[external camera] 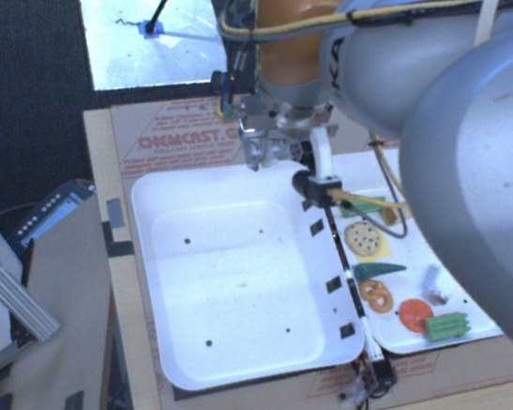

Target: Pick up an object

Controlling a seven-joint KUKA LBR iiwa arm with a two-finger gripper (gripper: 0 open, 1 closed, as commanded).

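Jaws above the far rim of the left bin (238,278); open or closed, cannot tell from this angle; nothing seen between them. Candidates all lie well apart from the jaws, nearer the camera and across the divider, in the right bin (394,335): speckled round cookie (363,237), closest to the jaws; green pod (380,269) past it; brown pretzel (378,297); orange disc (413,315); ridged green block (446,325), farthest off. Probably toy food: light, stiff, smooth, a little slippery; flat pieces sit low on the glossy white floor, awkward to pinch; ridged block looks the surest hold, taken across its short sides.
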